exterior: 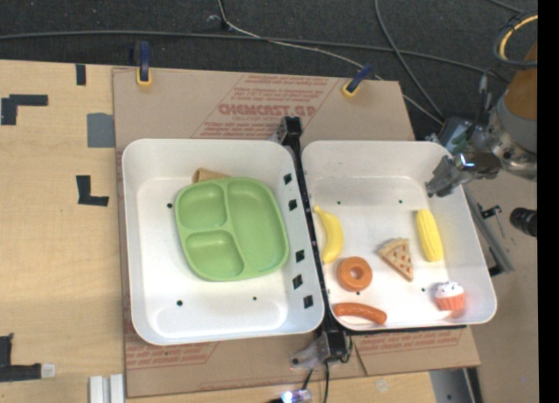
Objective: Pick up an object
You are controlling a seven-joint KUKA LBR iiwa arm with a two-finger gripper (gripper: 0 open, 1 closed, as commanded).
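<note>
The right bin (367,165) holds several toy foods: a banana (331,233), a corn cob (428,234), a pizza slice (398,258), a donut (355,274), a sausage (360,313) and a cupcake (450,297). My gripper (447,174) hangs over the right bin's far right corner, above and behind the corn cob. It touches none of the foods. Nothing shows between its fingers.
The left bin (148,174) carries a green divided plate (231,228) with a tan object (208,176) peeking out behind it. A black divider (299,218) runs between the bins. Cables (262,34) cross the dark surface behind the bench.
</note>
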